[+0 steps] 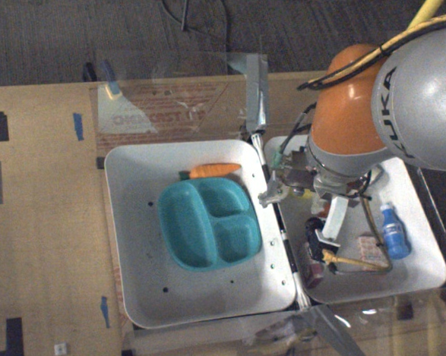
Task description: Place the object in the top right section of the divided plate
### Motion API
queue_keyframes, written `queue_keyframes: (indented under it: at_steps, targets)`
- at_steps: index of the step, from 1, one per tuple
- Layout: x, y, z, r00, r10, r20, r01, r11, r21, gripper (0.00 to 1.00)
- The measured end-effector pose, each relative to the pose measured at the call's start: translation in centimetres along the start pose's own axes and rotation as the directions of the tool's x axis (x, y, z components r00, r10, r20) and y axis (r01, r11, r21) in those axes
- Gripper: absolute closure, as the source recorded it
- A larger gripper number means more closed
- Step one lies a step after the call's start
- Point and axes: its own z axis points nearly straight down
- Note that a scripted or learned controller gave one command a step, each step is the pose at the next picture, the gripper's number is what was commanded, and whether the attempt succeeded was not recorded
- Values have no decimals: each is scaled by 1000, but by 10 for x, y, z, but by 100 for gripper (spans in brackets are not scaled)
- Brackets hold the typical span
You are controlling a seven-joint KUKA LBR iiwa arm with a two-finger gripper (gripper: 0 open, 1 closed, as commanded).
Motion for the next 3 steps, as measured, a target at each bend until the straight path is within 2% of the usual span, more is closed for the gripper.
queue_keyframes:
  at_steps: [1, 2, 3]
  targets:
    - [-2, 1, -10, 1000, 6, -1, -6, 1000, -1, 100]
    - [-3, 3, -20, 1000, 12, -2, -12, 1000, -4, 100]
    - [-120, 29, 12, 996, -88, 1, 88, 996, -1, 100]
